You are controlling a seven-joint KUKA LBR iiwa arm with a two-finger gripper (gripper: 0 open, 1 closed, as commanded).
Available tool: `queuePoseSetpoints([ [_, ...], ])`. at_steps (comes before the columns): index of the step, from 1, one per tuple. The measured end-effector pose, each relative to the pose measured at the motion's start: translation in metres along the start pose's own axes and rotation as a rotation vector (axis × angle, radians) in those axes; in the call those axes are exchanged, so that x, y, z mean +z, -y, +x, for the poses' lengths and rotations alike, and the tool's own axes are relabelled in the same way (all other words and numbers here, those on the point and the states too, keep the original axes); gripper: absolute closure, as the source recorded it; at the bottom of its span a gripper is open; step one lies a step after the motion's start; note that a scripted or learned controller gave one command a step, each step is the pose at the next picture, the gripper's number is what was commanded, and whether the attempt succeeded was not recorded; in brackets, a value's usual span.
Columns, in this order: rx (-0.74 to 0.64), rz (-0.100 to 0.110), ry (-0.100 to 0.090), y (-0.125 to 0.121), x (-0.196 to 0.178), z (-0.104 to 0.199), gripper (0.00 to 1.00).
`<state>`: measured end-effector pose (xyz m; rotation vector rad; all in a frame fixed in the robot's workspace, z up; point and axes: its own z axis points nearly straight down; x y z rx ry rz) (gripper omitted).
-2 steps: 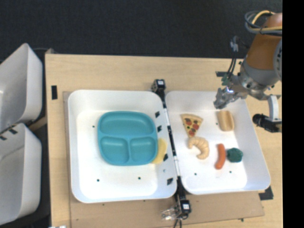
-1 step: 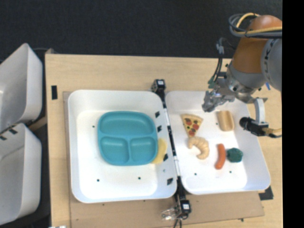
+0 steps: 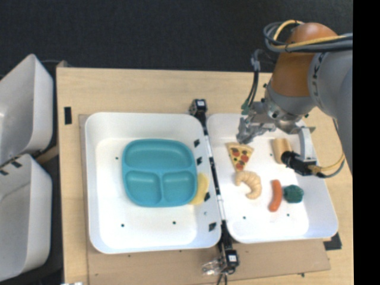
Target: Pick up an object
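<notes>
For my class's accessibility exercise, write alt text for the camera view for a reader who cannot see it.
A grey robot arm's end effector hovers just above a pizza slice in the right bin, which also holds a croissant, sausage, green item and bread roll. The left bin holds a teal divided plate.

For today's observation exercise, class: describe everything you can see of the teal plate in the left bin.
The teal plate lies flat, right way up, in the left bin, slightly right of the bin's middle. It is a rounded rectangle that looks like smooth moulded plastic, split by raised ridges into three compartments: one long one across the far side and two smaller ones on the near side. The compartments hold nothing visible. A pale yellow item pokes out at its right near corner, against or partly under the rim.
</notes>
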<state>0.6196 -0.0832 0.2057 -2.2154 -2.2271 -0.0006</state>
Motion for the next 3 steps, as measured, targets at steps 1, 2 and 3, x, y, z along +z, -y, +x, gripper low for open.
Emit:
queuePoseSetpoints([
  [1,0.0,0.0,0.0,0.015,-0.003,0.041,1.0],
  [2,-0.003,0.0,-0.002,0.027,-0.01,0.104,1.0],
  [3,-0.004,0.001,-0.003,0.038,-0.014,0.166,1.0],
])
